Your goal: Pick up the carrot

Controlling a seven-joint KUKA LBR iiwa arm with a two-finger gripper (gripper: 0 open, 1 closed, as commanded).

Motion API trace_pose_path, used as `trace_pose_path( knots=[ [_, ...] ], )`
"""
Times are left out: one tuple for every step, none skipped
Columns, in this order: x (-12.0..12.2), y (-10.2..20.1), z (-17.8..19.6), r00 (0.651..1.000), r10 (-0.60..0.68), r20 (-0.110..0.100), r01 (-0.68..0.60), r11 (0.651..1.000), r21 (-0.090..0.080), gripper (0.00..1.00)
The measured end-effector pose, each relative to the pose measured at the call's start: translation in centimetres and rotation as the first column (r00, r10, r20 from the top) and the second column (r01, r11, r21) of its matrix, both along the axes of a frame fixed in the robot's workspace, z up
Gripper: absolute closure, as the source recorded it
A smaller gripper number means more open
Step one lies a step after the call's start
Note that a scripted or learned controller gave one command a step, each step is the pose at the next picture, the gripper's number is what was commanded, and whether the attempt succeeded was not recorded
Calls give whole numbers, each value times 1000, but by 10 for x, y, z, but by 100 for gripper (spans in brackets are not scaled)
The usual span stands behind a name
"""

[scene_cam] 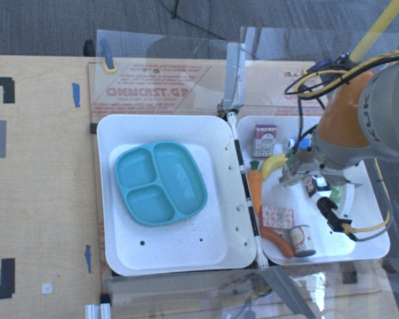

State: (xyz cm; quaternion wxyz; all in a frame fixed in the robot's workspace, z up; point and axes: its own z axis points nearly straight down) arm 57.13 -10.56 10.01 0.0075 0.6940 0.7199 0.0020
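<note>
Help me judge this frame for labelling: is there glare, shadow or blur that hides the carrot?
Camera view: even, soft lighting with faint shadows; the carrot by the right bin's left wall reads clearly; glare streaks sit on the clear panels behind the bins; the arm looks soft and covers part of that bin.

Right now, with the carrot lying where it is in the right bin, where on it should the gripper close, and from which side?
Probably mid-length on the carrot, coming straight down. It lies flat and lengthwise along the right bin's left wall, so the gripper should straddle its narrow width. The wall side looks tight, and a banana crowds its top end.
</note>
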Motion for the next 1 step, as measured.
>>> trace_pose_path(
  knots=[
    [15,63,85,944,-328,-14,328,944,7,100]
  ],
)
